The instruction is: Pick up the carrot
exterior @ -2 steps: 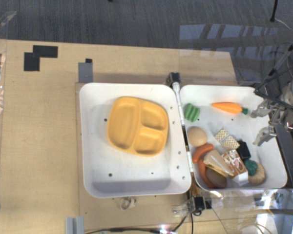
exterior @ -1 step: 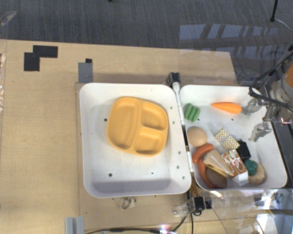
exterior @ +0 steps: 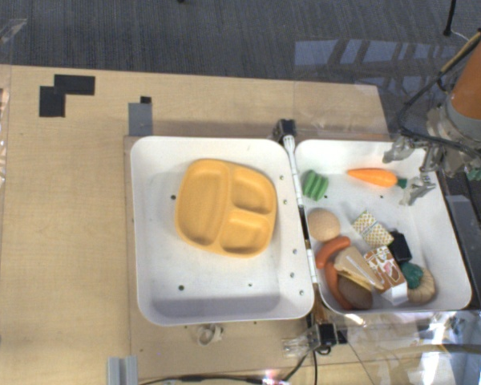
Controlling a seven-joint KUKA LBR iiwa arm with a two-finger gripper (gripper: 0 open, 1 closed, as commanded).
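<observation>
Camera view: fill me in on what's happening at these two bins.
A grey arm with an orange band reaches in from the right, its gripper hanging over the right bin, just right of the carrot. The carrot lies apart from it on the bin floor, not yet picked up. Other toy foods crowd that bin's near end. The left bin holds a yellow divided plate.

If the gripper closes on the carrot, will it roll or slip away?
The carrot looks round and tapered, so it may roll sideways if nudged. Its smooth, glossy surface suggests it could slip toward the thin end. It lies apart from other items, beside the gripper, so nothing would stop it.
</observation>
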